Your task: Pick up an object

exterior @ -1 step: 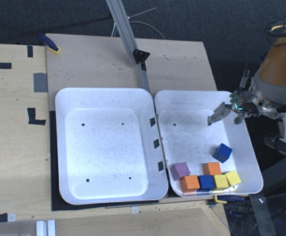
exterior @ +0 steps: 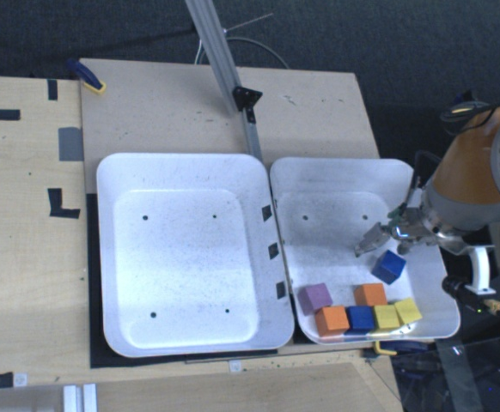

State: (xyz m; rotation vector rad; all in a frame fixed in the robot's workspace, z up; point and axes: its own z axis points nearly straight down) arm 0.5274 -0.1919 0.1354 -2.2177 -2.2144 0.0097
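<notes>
No text, label, brand or number can be read anywhere here.

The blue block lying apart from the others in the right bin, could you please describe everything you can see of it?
The small, matte blue cube looks like painted wood or foam. It lies tilted, corner-on, on the floor of the right white bin, just below the gripper and apart from the row of blocks along the near wall. Whether the gripper touches it is unclear.

The arm [exterior: 469, 174] has a broad rounded orange band above a grey wrist section. Its tool [exterior: 386, 239] is small, made of grey and silvery metal, with a touch of teal at the base.
</notes>
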